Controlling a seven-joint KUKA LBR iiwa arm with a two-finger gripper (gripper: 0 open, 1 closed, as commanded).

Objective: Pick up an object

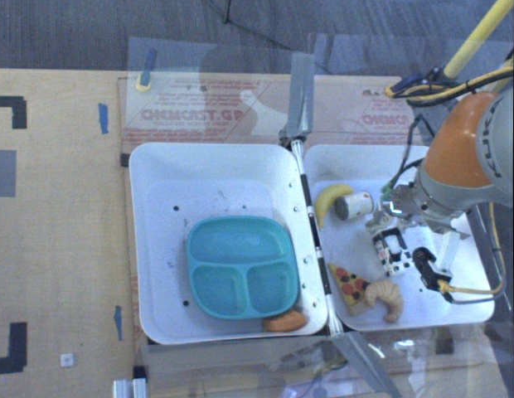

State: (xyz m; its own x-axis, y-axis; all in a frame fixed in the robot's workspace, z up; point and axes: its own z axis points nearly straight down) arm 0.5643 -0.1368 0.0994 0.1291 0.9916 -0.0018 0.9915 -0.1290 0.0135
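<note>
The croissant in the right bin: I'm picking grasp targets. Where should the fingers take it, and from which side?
Probably from straight above, closing across the thick middle of the croissant. Its ends taper and curve, and the pizza slice touches its left end.

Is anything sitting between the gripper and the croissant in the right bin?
Nothing visible does. The gripper hangs over bare white floor of the right bin, the croissant lies just below it in the picture, and the pizza slice lies to the croissant's left.

Grey carpet floor [91,15]; wooden bench [50,247], blue tape marks [103,118].
</note>
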